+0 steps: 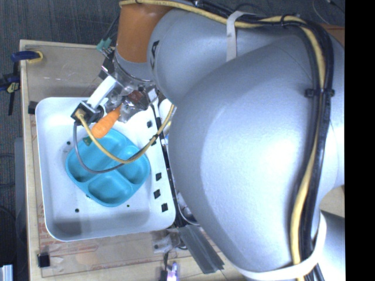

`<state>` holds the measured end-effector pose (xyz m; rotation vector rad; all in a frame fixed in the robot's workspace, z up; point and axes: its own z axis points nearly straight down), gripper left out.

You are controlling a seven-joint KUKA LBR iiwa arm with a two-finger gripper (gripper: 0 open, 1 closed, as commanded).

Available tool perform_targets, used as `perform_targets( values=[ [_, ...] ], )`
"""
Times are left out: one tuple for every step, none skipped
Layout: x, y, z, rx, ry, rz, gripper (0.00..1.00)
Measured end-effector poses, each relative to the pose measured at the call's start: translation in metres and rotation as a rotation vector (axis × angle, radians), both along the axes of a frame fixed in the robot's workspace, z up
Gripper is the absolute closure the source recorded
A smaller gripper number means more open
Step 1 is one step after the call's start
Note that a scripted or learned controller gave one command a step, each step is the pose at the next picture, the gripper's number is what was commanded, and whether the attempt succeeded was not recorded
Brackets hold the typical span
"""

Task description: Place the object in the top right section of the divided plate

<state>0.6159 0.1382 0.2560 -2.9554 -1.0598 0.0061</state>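
One orange carrot (105, 123) pinched in the jaws of the gripper (111, 117), over the top edge of the blue divided plate (111, 183), in the white bin (50, 157).

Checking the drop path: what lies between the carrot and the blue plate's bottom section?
In the camera view, a yellow cable loops across the plate below the carrot; otherwise bare blue plate.

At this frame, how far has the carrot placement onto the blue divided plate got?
Done: the carrot is up off the bin floor, at the pincer. In hand: the arm is carrying it over the upper edge of the blue divided plate in the left white bin. Left: lowering it into the top right section and letting go; it does not yet look to be resting in any compartment.
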Motion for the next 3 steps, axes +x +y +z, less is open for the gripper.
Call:
perform_targets(
  values=[
    [-0.057,-0.049,-0.061,-0.002,-0.001,-0.350,1.00],
    [-0.038,0.006,-0.006,-0.001,-0.005,-0.406,1.00],
    [-0.004,-0.036,-0.024,-0.001,0.003,-0.246,1.00]
  ],
)
